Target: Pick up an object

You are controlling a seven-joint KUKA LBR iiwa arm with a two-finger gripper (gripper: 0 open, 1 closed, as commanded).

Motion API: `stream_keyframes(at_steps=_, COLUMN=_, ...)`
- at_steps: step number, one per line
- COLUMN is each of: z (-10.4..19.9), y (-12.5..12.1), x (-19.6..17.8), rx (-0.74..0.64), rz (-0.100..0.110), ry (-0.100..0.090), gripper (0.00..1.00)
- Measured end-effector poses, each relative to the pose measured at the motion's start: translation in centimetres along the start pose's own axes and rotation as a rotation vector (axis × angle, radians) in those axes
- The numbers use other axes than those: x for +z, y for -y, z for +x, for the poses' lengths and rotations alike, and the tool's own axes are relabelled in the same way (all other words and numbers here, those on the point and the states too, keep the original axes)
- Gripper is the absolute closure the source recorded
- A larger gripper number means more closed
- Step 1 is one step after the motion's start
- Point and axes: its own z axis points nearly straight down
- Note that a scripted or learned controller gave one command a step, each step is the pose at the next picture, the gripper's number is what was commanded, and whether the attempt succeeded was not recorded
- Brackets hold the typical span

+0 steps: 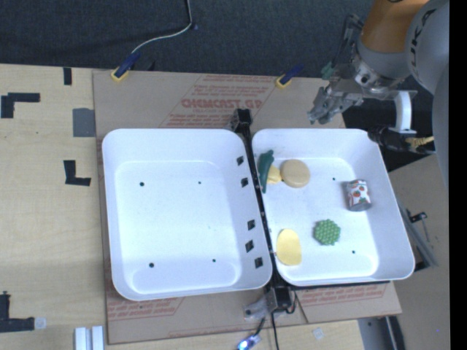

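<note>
Here, in the camera view, we take the right bin (379,159) as our landmark. The gripper (322,111) hangs just outside that bin's far rim, above the cardboard sheet (211,100), with nothing between its fingers; whether they are spread or closed we cannot tell, since they blur into one dark shape. The left bin (117,195) sits against the right bin's near-side wall.

All the candidates lie inside the right bin. A tan round piece (295,173) rests toward its far left part, and just beside it, against the bin's left wall, are a small dark green piece (265,162) and a yellow bit (273,175), touching or nearly so. A yellow oval piece (289,247) lies near the bin's front left corner, a bumpy green ball (327,232) a little to its right, and a small red-and-white packet (357,194) close to the bin's right wall.

We judge all of these light and small, probably toy-like. The green ball looks the friendliest: its knobbly surface should resist slipping, and it stands apart from its neighbours, so we would close across its middle. The tan round and yellow oval look smooth and low, likely to squirt out unless taken across the narrow width. The pieces against the left wall leave little room for a finger.
</note>
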Motion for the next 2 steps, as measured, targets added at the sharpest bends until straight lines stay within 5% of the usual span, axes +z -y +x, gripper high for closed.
stream_keyframes(at_steps=1, z=3.7, y=2.1, x=-16.0, rx=-0.003, rz=0.0, ry=-0.003, gripper=1.0)
stream_keyframes(at_steps=2, z=3.2, y=2.2, x=-26.8, rx=0.0, rz=0.006, ry=-0.002, gripper=1.0)
